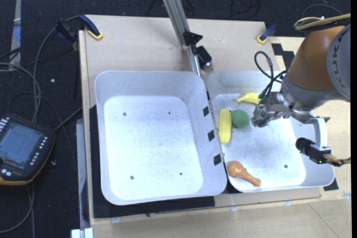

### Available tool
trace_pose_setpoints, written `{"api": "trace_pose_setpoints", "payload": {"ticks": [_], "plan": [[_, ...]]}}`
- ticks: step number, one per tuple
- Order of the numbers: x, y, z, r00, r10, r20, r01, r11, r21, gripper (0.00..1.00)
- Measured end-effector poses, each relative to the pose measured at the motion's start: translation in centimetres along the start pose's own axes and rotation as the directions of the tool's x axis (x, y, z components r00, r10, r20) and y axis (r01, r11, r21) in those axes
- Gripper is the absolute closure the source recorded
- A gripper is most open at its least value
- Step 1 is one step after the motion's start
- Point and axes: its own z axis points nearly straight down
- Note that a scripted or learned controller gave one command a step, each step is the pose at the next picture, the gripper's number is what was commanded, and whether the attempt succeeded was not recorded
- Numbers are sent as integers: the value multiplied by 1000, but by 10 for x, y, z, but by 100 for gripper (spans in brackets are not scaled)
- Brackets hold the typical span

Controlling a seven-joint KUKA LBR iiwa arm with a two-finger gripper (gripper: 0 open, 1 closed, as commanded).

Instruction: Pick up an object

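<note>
Jaw state: cannot tell; gripper (pixel 260 119) dark, seen from above, low over right bin (pixel 290 173), just right of green ball (pixel 240 119).

Surface: wooden bench (pixel 139 47) on dark floor with cables; handheld pendant (pixel 19 147) at left; aluminium pole (pixel 173 3) slanting up from between the bins; yellow clamps at bench corners.

Containers: left bin (pixel 106 92), white, speckled. Right bin holding corn cob (pixel 225 125) upright along left wall, touching green ball; orange gourd-shaped toy (pixel 243 172) near front edge; yellow banana-shaped toy (pixel 249 98) at rear, partly hidden by cables.

Arm: orange-banded wrist (pixel 315 64) entering from right, angled down toward bin centre.
</note>
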Motion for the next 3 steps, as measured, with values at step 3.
{"api": "trace_pose_setpoints", "payload": {"ticks": [3], "plan": [[89, 41, -51, 1000, -3, -2, 3, 1000, 5, 100]]}}
